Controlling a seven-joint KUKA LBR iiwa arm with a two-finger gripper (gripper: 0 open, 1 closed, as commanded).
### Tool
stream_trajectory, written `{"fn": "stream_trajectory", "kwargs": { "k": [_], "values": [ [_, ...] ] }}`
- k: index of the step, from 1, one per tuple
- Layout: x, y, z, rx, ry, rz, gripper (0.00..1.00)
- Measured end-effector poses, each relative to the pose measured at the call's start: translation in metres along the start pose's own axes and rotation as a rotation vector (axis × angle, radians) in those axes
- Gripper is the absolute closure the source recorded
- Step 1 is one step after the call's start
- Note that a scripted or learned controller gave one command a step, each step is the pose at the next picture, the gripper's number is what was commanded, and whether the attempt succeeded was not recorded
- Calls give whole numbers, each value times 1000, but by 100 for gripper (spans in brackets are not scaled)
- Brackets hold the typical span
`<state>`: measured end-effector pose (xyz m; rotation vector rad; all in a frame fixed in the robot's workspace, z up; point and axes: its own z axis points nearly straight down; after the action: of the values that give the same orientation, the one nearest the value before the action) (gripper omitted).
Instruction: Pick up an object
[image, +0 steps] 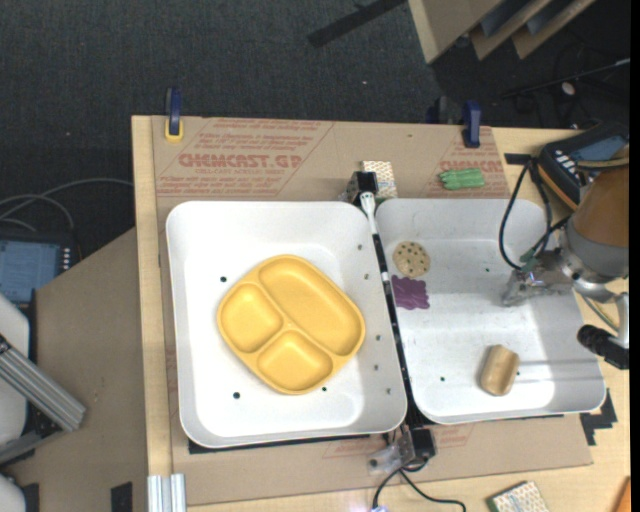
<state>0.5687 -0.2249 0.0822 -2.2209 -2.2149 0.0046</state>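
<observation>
The table (250, 150) carries 2 white bins side by side. The left bin (195, 300) holds a yellow tray (290, 322) with 3 compartments. The right bin (460, 330) holds the pickable things, spread apart so each can be reached alone: a cookie (411, 258) near its upper left, a purple piece (410, 293) just below it, and a tan block (498, 369) at lower right. The gripper (520, 288) sits low at the bin's right side, apart from all 3; I cannot tell its state.
</observation>
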Motion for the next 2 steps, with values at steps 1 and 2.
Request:
{"fn": "stream_trajectory", "kwargs": {
  "k": [1,2],
  "values": [
    [44,3,-40,-9,-1,-7,100],
    [123,66,-1,-12,-1,-11,100]
  ]
}}
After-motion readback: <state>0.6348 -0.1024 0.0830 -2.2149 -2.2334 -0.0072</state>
